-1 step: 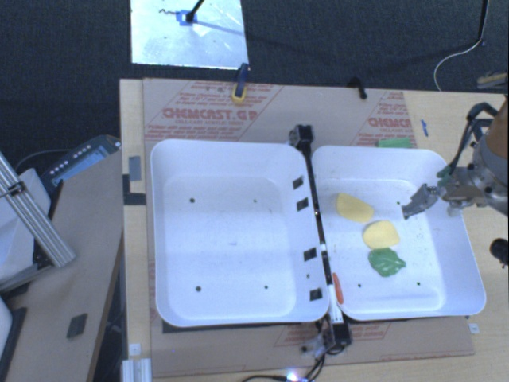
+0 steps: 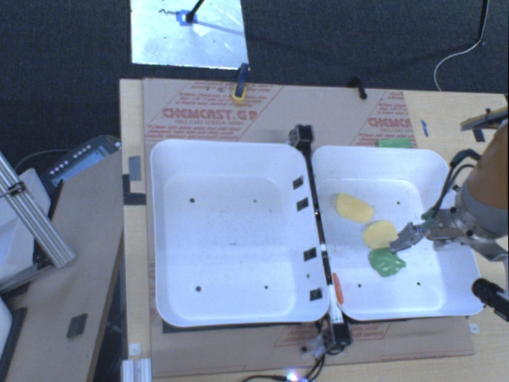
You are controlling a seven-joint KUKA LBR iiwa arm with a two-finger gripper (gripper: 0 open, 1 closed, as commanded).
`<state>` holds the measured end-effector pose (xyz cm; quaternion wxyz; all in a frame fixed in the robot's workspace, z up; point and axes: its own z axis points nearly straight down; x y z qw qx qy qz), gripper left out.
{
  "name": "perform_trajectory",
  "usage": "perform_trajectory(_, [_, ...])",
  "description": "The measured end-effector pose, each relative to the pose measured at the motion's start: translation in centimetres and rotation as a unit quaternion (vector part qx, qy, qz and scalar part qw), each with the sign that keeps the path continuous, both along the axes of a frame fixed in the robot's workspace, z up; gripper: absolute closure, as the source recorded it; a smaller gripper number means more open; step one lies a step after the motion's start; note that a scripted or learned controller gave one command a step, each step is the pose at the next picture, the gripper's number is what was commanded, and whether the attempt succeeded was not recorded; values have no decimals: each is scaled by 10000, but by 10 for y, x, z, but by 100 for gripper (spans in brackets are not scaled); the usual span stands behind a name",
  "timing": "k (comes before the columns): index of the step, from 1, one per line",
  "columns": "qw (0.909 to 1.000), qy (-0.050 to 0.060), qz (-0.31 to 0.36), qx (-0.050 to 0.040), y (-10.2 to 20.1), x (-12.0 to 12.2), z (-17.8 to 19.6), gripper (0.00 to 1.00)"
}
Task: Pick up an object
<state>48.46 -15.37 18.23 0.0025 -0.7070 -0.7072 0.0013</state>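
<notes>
I see the grey arm with the orange band [image 2: 487,183] reaching in from the right over the right shallow white bin [image 2: 359,162]. Gripper [image 2: 402,240] sits low in that bin, tip at the gap between the lower yellow rounded lump [image 2: 378,233] and the flat green soft piece [image 2: 386,262]. It looks to be touching or just beside both; I can't tell whether either is between the fingers, or whether the fingers are apart or together, too blurred at this angle. A second pale yellow oval lump [image 2: 354,208] lies just up-left of the first one, near it but apart from the gripper. All three objects rest on the bin floor, right of centre. Left shallow white bin [image 2: 167,161] sits beside it on the cardboard-covered surface [image 2: 207,110].
</notes>
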Motion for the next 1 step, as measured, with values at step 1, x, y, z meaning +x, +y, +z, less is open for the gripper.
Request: perform_trajectory(1, [10000,-30,36,-5,23,57,-66,0])
